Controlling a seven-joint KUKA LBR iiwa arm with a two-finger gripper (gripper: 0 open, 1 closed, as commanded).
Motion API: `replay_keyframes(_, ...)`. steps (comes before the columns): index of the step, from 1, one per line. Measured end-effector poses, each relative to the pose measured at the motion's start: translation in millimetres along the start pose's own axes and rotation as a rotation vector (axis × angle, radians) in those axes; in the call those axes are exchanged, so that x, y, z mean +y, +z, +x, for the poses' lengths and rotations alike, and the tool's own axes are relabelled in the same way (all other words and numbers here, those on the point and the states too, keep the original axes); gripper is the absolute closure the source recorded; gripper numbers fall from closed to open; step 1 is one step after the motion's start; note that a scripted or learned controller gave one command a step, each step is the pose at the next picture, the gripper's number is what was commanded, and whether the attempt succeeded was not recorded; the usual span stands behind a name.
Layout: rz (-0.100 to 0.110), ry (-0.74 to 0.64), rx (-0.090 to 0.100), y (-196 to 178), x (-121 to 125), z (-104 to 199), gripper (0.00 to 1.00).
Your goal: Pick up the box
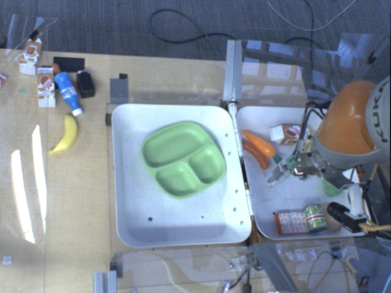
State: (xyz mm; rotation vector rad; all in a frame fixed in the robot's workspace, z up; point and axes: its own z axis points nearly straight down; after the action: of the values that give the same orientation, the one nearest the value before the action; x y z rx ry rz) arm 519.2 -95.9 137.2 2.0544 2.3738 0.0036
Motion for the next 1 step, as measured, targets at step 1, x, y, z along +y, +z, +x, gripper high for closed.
replay_keyframes(1, -0.003, 0.16, -0.001, 5.2, 40.2, -28.6, 0.0)
